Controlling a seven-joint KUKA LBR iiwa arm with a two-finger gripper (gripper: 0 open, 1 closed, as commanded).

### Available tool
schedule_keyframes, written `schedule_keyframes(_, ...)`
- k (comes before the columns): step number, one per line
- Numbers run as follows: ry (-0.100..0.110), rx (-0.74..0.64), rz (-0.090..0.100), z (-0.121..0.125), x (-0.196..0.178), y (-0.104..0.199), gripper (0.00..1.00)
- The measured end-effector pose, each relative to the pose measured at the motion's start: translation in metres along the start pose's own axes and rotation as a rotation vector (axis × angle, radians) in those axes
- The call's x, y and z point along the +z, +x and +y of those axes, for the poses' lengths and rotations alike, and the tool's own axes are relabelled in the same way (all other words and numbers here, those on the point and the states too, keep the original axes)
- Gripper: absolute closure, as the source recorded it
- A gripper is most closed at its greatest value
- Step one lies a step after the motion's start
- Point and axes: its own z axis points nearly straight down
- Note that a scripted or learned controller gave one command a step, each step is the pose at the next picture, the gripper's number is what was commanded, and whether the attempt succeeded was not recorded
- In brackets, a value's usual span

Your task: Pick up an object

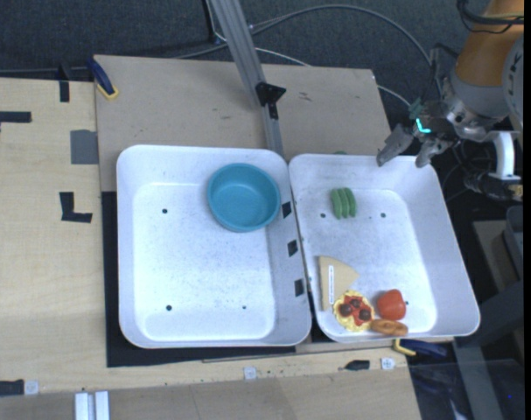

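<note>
Grey gripper [407, 152] hovers over the right bin's [449, 234] far corner, fingers apart and empty; green object [343, 203] lies nearby below-left.

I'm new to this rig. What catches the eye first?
The blue bowl stands out at the far right of the left bin. The right bin holds a green item near its far side and colourful toy food at its near edge. The tool hovers over its far right corner.

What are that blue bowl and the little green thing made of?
The blue bowl looks like moulded plastic: one even colour, smooth with a soft sheen. The green thing is probably toy plastic or rubber, ridged and matte; it is too small to tell which.
</note>
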Motion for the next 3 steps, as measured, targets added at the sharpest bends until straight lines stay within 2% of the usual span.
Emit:
schedule_keyframes(1, 0.0, 0.0, 0.0, 0.0, 0.0, 0.0, 0.0)
schedule_keyframes(2, 0.005, 0.0, 0.001, 0.004, 0.06, 0.007, 0.0)
schedule_keyframes(3, 0.004, 0.0, 0.001, -0.001, 0.105, 0.011, 0.0)
